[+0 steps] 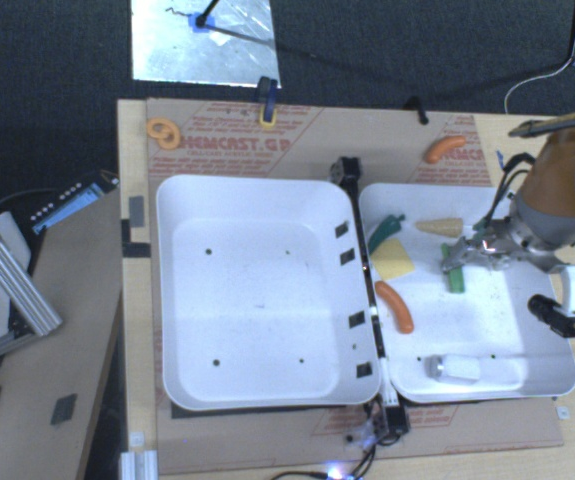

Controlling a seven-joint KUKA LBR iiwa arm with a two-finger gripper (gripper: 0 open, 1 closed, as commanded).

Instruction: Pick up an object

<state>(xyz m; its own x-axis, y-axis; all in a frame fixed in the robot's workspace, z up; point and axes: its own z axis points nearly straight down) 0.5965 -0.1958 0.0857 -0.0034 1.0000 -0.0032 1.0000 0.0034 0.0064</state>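
Observation:
My gripper (464, 255) reaches in from the right and hangs low over the right bin (552, 368), right at the top end of a small green stick (456, 276). Whether it grips the stick is hidden by the wrist. Left of it lie a yellow wedge (396, 261), a green pepper-like piece (384, 230) and an orange sausage (395, 307). A cream cone (440, 226) lies just behind the gripper. A white block (454, 369) sits near the bin's front wall.
The left bin (182, 208) adjoins the right one along a black-clipped divider (359, 258). On the bench behind lie another orange sausage (445, 149), a pretzel-shaped ring (164, 132) and a yellow-and-blue clamp (267, 103). A black fitting (552, 313) juts from the arm.

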